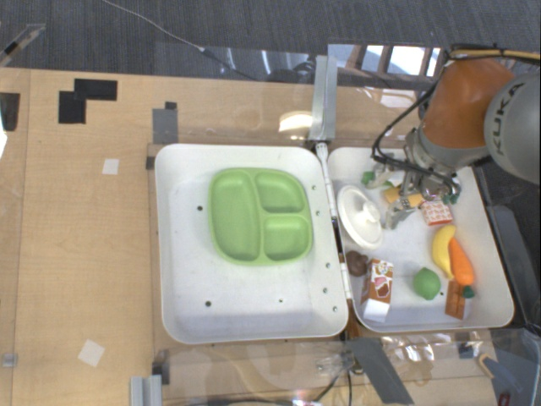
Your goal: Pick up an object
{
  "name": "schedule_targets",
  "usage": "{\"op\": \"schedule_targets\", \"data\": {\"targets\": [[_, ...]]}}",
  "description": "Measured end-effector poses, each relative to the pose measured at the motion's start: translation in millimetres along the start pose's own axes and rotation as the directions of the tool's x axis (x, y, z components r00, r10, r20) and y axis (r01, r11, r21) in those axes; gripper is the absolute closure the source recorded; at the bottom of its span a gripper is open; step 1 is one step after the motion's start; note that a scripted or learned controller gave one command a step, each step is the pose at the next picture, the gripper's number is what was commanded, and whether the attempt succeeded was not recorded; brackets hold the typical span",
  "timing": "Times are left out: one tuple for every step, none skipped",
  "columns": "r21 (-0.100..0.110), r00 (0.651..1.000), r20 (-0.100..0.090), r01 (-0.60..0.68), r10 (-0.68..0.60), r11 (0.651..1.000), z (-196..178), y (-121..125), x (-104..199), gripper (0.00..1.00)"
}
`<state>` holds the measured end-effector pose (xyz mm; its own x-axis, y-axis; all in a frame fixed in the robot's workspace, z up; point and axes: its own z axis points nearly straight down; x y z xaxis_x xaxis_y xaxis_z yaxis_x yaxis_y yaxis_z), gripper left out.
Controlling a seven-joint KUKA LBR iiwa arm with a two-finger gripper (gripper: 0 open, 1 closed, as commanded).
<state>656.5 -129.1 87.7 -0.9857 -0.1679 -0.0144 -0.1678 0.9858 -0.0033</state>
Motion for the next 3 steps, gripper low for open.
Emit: {"op": "schedule_targets", "data": {"targets": [[0.002,1.000,-0.002,-0.019,0.019,1.000,-1,-61,48,0.00],[0.001,0.998,0.001,0.063,-0.063,0.998,-4,-59,111,0.00],[0.004,0.998,0.010,0.070,-0.070,0.998,-14,-58,105,1.00]]}}
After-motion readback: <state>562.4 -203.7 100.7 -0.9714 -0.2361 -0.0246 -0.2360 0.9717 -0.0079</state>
